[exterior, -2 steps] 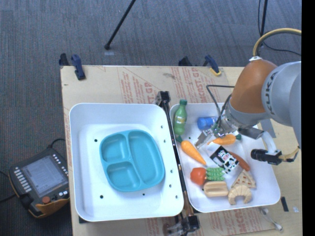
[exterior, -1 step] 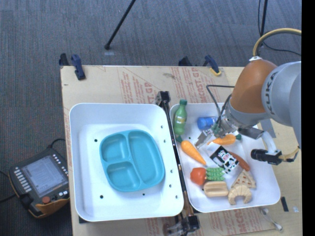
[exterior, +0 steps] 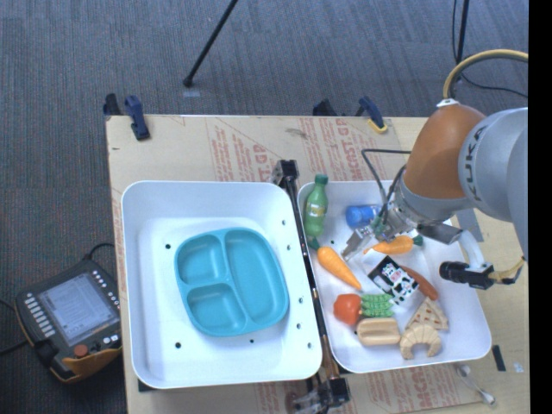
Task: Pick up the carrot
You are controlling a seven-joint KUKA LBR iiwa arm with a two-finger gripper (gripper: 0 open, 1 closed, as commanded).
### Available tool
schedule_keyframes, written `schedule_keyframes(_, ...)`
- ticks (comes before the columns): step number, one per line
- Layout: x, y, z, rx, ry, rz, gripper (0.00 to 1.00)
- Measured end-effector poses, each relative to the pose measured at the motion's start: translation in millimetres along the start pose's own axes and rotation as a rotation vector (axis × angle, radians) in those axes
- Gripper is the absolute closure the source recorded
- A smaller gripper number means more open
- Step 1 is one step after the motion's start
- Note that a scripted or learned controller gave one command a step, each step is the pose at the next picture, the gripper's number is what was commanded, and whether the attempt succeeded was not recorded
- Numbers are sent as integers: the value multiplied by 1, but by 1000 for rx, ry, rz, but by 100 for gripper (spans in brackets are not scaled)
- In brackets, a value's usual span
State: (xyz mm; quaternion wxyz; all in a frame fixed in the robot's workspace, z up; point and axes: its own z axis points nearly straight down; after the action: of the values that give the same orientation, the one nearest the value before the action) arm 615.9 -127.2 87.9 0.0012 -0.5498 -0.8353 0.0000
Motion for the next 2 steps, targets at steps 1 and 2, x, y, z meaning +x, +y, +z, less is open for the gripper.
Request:
schedule_keyframes(1, 0, 0, 0, 0, 0, 0, 0)
schedule_keyframes(2, 19, 16, 0, -1, -1, 143, 0)
